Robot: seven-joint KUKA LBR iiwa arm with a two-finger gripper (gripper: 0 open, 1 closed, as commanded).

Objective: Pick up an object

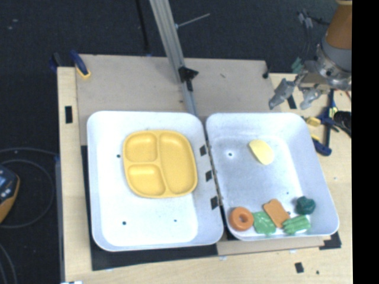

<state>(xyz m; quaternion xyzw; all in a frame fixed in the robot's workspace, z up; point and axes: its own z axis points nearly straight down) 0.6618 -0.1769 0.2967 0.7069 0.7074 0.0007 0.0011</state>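
Note:
My gripper hangs above the far right corner of the right bin, fingers apart and nothing between them. In that bin a pale yellow lump lies near the middle, well below the gripper. Along the bin's near edge sit an orange ring, a light green piece, an orange-brown block, another green piece and a dark green lump.
The left bin holds a yellow three-compartment plate. A slanted metal pole rises behind the bins, ending at a black clamp. Blue clips and cables lie at the bench's right side.

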